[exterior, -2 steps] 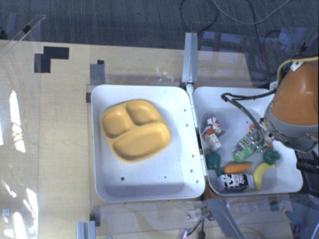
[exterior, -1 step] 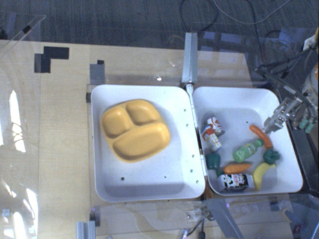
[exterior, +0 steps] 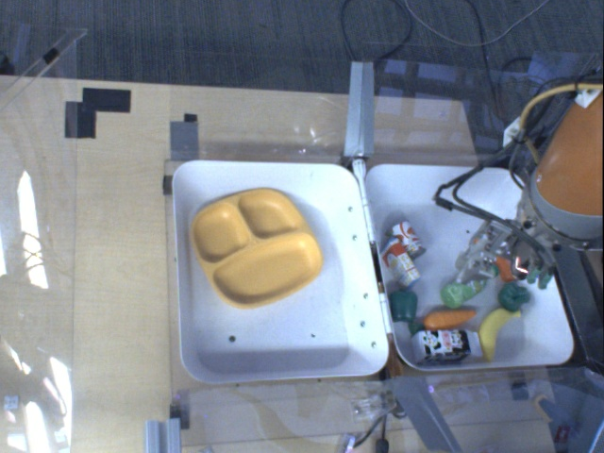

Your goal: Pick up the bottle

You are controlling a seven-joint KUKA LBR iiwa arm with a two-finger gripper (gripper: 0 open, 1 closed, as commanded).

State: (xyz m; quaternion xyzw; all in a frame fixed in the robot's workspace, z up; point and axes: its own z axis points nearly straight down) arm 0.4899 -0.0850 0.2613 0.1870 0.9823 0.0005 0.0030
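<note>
Currently: one hand low over a crowded right bin

Two white bins (exterior: 283, 361) are seen side by side on the counter (exterior: 85, 281). One yellow divided tray (exterior: 255, 245) is held in the left bin. Seven small things are counted in the right bin: one bottle (exterior: 403, 253) with a red and white label, laid on its side near the bin's left wall; one dark green piece (exterior: 404, 305) just below it; one carrot (exterior: 448, 318); one black and white carton (exterior: 444, 345); one banana (exterior: 497, 328); one light green piece (exterior: 460, 293); and one teal piece (exterior: 514, 296). One hand (exterior: 495, 258) is positioned over the right bin, apart from the bottle and just above the light green piece. Whether it is released or clenched cannot be told.
</note>
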